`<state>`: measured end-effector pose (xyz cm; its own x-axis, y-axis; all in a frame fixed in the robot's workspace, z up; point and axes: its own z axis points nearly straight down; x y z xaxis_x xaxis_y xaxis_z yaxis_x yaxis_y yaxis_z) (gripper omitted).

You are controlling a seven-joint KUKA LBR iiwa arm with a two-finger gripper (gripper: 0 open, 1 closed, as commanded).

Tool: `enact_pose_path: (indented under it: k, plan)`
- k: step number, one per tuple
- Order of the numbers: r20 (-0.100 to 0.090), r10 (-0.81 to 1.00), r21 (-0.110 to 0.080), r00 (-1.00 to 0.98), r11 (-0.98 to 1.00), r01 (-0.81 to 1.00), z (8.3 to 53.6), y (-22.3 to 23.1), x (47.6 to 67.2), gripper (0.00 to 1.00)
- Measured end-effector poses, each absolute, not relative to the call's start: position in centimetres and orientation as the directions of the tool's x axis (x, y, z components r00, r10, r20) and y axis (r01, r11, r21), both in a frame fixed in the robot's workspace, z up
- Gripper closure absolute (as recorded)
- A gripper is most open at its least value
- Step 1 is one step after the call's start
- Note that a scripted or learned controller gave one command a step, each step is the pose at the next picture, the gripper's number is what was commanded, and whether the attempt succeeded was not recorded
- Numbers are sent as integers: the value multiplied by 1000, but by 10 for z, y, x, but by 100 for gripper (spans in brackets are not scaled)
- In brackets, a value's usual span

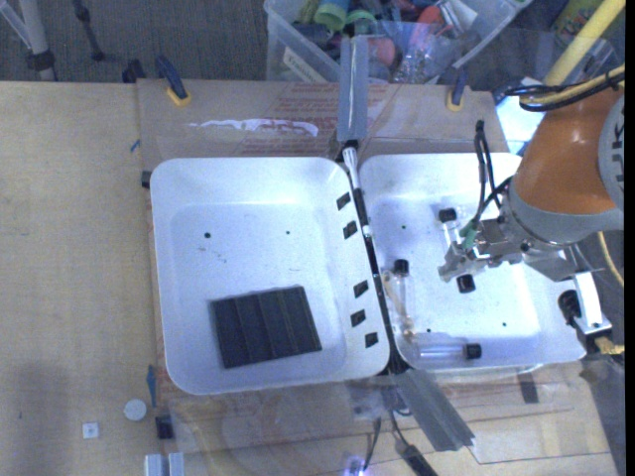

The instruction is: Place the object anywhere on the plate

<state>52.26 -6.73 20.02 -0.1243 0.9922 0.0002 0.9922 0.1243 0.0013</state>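
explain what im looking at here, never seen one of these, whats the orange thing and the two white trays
It is one picture, taken by a camera fixed above a workbench and looking down at a slant. The orange and grey thing at the right is a robot arm. Its tip carries a small two-finger gripper, hanging over the right bin. I cannot tell whether it grips anything. The left bin holds a dark ridged rectangle, likely the "plate" objects go on. In the right bin lie a few clear tube-like pieces with black caps. Behind the bench stands a clear box of colourful toys.
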Motion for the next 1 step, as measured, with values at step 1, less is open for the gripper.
enact_pose_path:
  k: [1]
  plan:
    - [-2, 938, 2, -345, 345, 938, 284, -9, 571, 100]
